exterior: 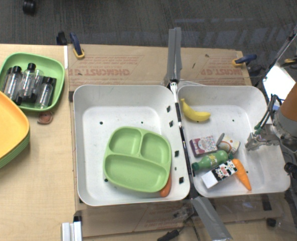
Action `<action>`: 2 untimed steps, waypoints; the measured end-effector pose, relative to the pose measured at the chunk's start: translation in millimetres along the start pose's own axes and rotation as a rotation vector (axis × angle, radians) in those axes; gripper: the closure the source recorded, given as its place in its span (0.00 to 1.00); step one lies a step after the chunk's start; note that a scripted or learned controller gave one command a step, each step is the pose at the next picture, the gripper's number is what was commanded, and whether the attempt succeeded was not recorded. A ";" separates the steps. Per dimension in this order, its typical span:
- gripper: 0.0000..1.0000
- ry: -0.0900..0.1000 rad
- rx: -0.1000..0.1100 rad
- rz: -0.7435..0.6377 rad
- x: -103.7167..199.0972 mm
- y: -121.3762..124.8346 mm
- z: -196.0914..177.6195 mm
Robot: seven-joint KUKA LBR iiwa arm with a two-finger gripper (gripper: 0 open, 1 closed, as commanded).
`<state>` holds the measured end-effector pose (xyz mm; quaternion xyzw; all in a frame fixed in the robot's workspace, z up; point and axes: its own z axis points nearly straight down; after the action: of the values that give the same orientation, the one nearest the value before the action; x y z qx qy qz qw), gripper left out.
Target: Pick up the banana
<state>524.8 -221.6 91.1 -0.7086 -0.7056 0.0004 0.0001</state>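
Two white bins sit side by side, the left bin (86, 134) and the right bin (249, 99). One banana (194, 113), one green bottle (210, 160), one small purple packet (203, 144), one black-and-white carton (219, 174) and one carrot (242, 173) lie in the right one. One green divided plate (137, 158) lies in the left. One green tray (30, 82) near the bench's left edge holds four small bottles (28, 84).

The yellow banana (193, 112) lies flat, curved, in the right bin's far left corner; untouched.
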 end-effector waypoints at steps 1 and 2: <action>1.00 -0.001 0.000 0.083 3.9 35.9 -0.1; 1.00 0.000 0.003 0.148 39.6 39.5 0.1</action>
<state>564.4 -182.2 91.0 -0.7588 -0.6514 0.0012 0.0010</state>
